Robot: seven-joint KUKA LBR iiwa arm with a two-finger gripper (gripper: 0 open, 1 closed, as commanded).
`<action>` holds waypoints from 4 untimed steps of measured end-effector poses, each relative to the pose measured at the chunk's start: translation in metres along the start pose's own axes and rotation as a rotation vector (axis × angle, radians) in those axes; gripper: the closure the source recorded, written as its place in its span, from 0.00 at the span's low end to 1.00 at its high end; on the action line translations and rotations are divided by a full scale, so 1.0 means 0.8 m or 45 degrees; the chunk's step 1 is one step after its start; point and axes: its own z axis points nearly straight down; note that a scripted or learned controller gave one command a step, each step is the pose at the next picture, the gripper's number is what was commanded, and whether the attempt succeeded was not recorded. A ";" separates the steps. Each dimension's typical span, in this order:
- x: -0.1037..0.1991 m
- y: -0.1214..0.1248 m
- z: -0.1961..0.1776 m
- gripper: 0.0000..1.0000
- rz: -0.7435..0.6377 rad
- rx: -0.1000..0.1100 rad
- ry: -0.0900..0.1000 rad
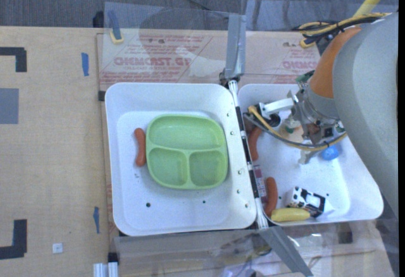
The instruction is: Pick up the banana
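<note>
Left to right: a tan wooden surface (50,143) w/ black and blue tape marks is seen at far left, prob. as placement markers. Next, the shallow white left bin (123,206) holds a small orange-red sausage-shaped toy (140,146) lying just beside the left edge of a light-green three-compartment plastic tray (187,150), which sits approx. centred in the bin. Across the divider, the shallow white right bin (361,193) carries two more orange-red sausage pieces (271,196) along its left wall. The yellow banana (290,214) lies flat at the near edge of that bin, touching a black-and-white toy (309,200) just beyond it, so a clean grasp may be crowded. Farther back, the gripper (310,143) on the grey arm w/ orange band (326,76) is hung over the bin's middle-far part, near a small blue object (329,153), well apart from the banana. Jaws: state can't be told; cables and wrist hide them. Nothing is seen held. Judged: approach not yet made; arm must be brought nearer and leftward.
</note>
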 end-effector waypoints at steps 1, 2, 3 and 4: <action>-0.055 -0.033 -0.108 0.00 -0.160 0.005 -0.012; -0.110 -0.021 0.013 0.00 -0.451 0.003 -0.004; -0.055 0.072 -0.100 0.00 0.003 0.002 -0.011; -0.100 -0.021 0.009 0.00 -0.004 0.005 -0.013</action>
